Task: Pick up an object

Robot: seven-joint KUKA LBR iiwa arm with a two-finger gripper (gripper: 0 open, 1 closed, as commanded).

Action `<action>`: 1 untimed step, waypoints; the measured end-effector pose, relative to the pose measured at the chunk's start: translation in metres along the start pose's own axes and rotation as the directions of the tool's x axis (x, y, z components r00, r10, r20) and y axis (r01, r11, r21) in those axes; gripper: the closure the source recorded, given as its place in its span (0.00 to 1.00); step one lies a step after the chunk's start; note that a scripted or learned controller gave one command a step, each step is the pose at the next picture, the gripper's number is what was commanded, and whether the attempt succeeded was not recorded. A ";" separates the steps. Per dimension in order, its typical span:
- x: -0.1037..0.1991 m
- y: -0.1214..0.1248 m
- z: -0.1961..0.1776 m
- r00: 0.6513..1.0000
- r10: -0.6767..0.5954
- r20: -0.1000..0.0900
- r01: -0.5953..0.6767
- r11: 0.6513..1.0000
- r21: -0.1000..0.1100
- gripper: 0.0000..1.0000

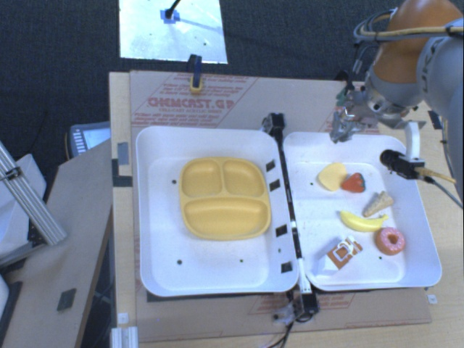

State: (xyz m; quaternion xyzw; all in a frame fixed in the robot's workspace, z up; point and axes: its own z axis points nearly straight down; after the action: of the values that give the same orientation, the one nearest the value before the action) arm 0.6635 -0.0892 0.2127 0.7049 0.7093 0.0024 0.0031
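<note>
Lying in the right-hand white bin (420, 267), the pale yellow rounded food piece (332, 176) sits below and slightly left of the gripper (342, 133), which hangs over the bin's upper rim, apart from it. A red strawberry-like piece (354, 183) touches its right side; a beige wedge (377, 204), yellow banana (361, 222), pink doughnut (391, 241) and brown-and-white block (344, 253) lie lower right. A yellow compartment tray (223, 198) fills the left bin (156, 267). How far the gripper is parted I cannot tell; nothing shows in it.
</note>
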 end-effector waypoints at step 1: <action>0.003 0.003 -0.065 1.000 0.000 0.000 0.000 1.000 0.000 1.00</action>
State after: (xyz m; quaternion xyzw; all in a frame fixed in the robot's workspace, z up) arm 0.6663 -0.0859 0.2772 0.7049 0.7093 0.0025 0.0032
